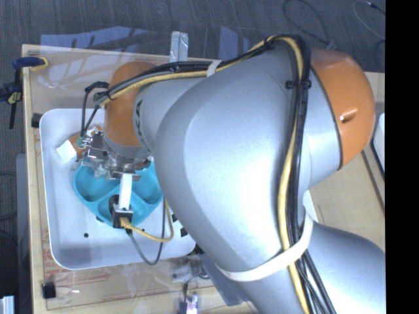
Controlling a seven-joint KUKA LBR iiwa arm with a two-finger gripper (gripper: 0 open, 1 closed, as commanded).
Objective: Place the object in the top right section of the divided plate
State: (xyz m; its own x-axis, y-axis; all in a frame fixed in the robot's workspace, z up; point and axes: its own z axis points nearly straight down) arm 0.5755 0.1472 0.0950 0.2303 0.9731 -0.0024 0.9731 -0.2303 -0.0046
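Note:
A blue divided plate (90, 190) lies in the left white bin (69, 244), partly covered by the wrist. My gripper (103, 157) hangs low over the plate's upper left part, under the orange band of the arm. A small white piece (65, 150) sits just left of the gripper at the plate's upper left rim, with a bit of brown-orange stuff (81, 141) next to it. What is under the gripper is hidden by the wrist.
The grey arm (249, 175) reaches in from the right and covers the middle and right of the bench. A blue clamp (27, 63) grips the bench's far left corner. Bare white bin floor shows below the plate.

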